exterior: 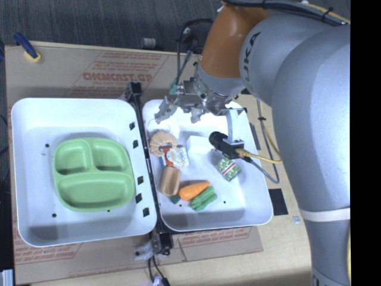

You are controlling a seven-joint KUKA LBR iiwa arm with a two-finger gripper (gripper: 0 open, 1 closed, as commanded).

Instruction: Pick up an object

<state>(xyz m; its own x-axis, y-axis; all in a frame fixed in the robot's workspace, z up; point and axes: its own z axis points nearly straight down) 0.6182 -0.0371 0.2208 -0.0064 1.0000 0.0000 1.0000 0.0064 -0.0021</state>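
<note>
Readable markings, as we log them:

1. Cardboard sheet [113,70] under the bins: red block lettering that we read as "CHEMCAST GP"; the smaller red lines around it are too fine to read. Faint red print along its lower edge, also illegible.
2. Arm [297,58]: dark letters on the grey housing beside the orange band, seen at a slant; we make out part of "KUKA".
3. Small green-and-white carton [228,168] in the right bin [256,210]: printed, text too small to read.

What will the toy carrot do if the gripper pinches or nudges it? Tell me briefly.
The carrot looks like smooth moulded plastic, so probably stiff, light and a bit slippery. Its rounded, tapered body could roll or pivot when nudged. It lies against the green leafy piece, which may shift along with it.
</note>
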